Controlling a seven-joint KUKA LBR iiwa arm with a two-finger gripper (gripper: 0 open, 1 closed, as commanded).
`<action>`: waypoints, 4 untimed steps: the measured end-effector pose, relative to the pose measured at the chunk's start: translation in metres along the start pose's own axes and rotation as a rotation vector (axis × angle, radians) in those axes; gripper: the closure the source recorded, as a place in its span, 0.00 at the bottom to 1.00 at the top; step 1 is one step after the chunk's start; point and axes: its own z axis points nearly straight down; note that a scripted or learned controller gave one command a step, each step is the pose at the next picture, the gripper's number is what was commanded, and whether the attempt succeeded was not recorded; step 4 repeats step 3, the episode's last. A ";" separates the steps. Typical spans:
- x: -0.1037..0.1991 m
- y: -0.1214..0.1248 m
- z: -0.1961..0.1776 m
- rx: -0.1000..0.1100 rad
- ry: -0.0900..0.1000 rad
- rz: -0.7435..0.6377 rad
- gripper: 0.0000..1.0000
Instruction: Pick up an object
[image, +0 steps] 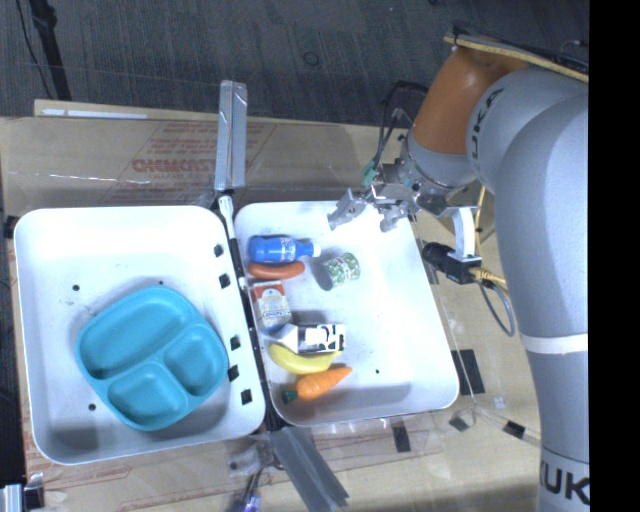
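Gripper (370, 211), fingers spread and holding nothing, hovers over the right bin's (425, 330) far edge. Can (279, 248), sausage (275, 269), banana (297, 358), carrot (323, 381) line its left wall.

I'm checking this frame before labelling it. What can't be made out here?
- Gripper, camera view: too small and blurred to tell whether it is open.
- Label of the small packet: too small to read.
- Black-and-white box: the banana overlaps its lower edge.
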 end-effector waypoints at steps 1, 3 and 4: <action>-0.002 -0.028 0.104 -0.002 0.000 -0.099 0.00; 0.064 0.010 0.012 -0.004 -0.001 -0.250 1.00; 0.064 0.010 0.012 -0.004 -0.001 -0.250 1.00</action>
